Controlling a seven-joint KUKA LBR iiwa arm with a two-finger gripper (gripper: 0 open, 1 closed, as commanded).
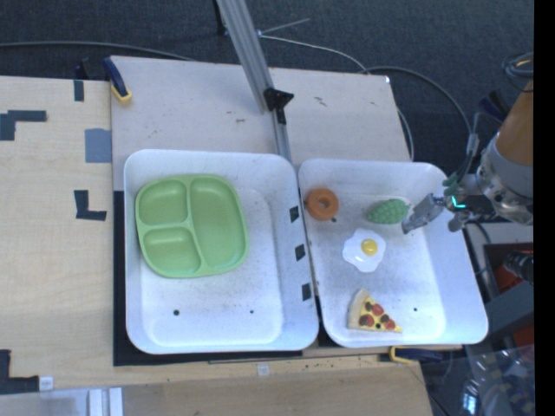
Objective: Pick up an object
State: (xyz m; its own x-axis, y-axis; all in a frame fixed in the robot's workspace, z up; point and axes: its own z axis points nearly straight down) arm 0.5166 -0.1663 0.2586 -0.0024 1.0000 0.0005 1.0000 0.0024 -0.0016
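The right bin (451,310) holds a brown donut (323,204), a green bumpy toy vegetable (387,211), a fried egg (365,250) and a pizza slice (372,313). My gripper (436,212) hangs over the bin's right edge, just right of the green vegetable. Its fingers stand apart with nothing between them. One grey fingertip (419,215) points toward the vegetable, close to it but not on it.
The left bin (208,319) holds a green divided plate (190,224). A metal pole (251,50) slants down from the top to the gap between the bins. Cables run across the dark floor behind the bench.
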